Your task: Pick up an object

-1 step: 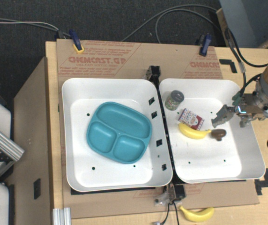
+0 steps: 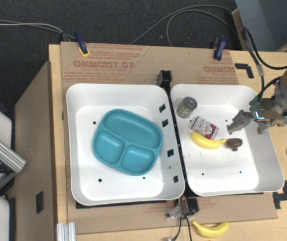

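Note:
The right bin (image 2: 264,177) holds a yellow banana (image 2: 206,142), a small red and white packet (image 2: 204,127), a grey-green round can (image 2: 186,107) and a small brown lump (image 2: 234,143) at the banana's right end. My gripper (image 2: 248,126) hangs over the right side of this bin, just above and to the right of the brown lump. Its fingers (image 2: 236,123) stand open with nothing between them. The arm reaches in from the right edge.
A teal divided plate (image 2: 127,141) lies in the left bin (image 2: 78,134). A black divider (image 2: 172,134) runs between the bins. A second banana (image 2: 212,229) lies outside, below the bins. Blue clamps (image 2: 82,44) grip the cardboard's far edge.

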### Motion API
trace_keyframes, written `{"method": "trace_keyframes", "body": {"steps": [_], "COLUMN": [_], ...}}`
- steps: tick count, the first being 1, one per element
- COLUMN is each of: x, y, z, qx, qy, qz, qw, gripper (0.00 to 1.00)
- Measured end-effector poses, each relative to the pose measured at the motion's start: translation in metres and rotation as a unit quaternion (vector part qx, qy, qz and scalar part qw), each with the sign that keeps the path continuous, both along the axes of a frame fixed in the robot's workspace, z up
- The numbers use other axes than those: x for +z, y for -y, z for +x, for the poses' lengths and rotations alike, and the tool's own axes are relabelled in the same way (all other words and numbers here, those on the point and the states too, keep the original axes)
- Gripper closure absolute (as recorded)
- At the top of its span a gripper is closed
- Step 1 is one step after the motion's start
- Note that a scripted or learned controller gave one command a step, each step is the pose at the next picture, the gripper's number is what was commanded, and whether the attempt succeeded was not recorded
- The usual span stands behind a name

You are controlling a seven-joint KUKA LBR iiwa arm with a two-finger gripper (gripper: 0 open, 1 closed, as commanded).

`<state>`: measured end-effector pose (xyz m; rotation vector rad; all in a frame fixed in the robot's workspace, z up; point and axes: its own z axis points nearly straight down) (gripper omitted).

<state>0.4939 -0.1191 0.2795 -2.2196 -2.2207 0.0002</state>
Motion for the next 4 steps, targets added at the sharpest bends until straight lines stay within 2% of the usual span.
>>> {"method": "trace_keyframes", "body": {"steps": [1,2,3,4], "x": [-0.048,-0.096,-0.138,-0.125], "y": [-0.007,-0.009,-0.010,-0.010], "z": [-0.007,0.001,-0.002,0.000], "qx": [0.000,0.000,0.000,0.000], "qy": [-0.003,-0.003,-0.003,0.001], "qz": [0.0008,0.0008,0.0009,0.0005], "qw": [1.0000,1.0000,1.0000,1.0000], "gripper": [0.00,0.00,0.00,1.00]}}
